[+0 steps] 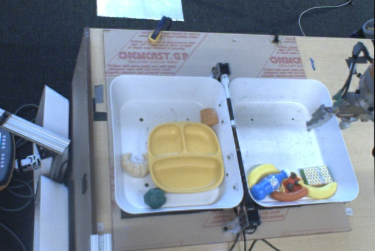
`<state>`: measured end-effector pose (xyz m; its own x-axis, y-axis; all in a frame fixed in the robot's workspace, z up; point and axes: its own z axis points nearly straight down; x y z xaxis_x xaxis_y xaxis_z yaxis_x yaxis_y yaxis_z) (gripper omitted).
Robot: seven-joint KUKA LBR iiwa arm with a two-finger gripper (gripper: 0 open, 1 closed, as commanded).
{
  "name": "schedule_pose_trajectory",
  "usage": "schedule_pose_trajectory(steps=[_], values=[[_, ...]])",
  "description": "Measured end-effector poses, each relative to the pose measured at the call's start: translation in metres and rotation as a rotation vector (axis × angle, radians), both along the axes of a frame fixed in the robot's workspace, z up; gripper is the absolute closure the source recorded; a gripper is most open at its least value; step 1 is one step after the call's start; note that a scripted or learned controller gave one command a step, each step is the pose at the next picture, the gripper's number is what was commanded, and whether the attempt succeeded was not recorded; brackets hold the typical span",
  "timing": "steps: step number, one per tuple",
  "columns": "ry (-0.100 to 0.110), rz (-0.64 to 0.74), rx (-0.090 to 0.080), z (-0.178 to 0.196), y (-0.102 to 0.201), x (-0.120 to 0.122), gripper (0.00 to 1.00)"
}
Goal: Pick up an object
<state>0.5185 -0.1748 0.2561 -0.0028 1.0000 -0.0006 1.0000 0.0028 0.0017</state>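
Heaped along right bin's (337, 144) near edge: bananas (323, 190), blue bottle (269, 183), red pepper (287, 194), checkered block (317, 174). Above its right rim, hand (321, 116); grip state impossible to tell.

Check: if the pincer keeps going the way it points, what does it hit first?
The pincer points left and down over the right bin. Likely first contact is that bin's bare floor, though depth is unclear.

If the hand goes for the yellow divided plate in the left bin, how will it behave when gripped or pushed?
The yellow divided plate looks like rigid moulded plastic, so it probably stays stiff and light. Its wide, shallow shape suggests only the rim offers a pinch, which may slip. Pushed, it would likely slide flat and nudge the croissant and the dark green ball beside it.
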Motion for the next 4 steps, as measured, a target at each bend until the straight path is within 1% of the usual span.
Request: schedule_pose_trajectory(steps=[1,2,3,4], values=[[-0.003,0.003,-0.001,0.011,0.000,0.001,1.00],[0.000,0.001,0.001,0.006,0.068,0.035,1.00],[0.002,0.001,0.001,-0.065,0.106,0.101,1.00],[0.000,0.002,0.002,-0.072,0.169,0.115,1.00]])
